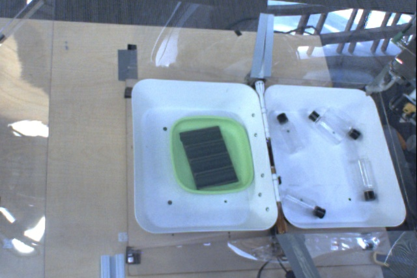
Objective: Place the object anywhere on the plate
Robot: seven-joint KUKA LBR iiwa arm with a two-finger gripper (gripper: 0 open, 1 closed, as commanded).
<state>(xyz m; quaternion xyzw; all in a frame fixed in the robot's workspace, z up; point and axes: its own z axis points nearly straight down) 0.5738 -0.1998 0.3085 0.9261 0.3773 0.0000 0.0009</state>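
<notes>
You'll find the dark grey ridged block (208, 157) lying flat on the square lime-green plate (244, 140), well inside its rim and turned slightly so its long sides run at a slant to the plate's edges. Green plate shows on all four sides of the block. The plate itself sits on the floor of the left white bin (147, 159), roughly in the middle, with bare white bin floor all around it. Just beside it, the right white bin (329, 172) touches the left one along their shared edge, and it holds several small clear vials with black caps: one near the upper left (284, 125), a pair close together near the upper middle (329, 127), one upright-looking along the right side (365, 179), and one lying near the lower left (305, 206). Both bins rest on the pale wooden bench (65, 140), and a grey metal bar (262, 49) runs back from where the bins meet. As for the claw, you cannot tell its state from this view.
</notes>
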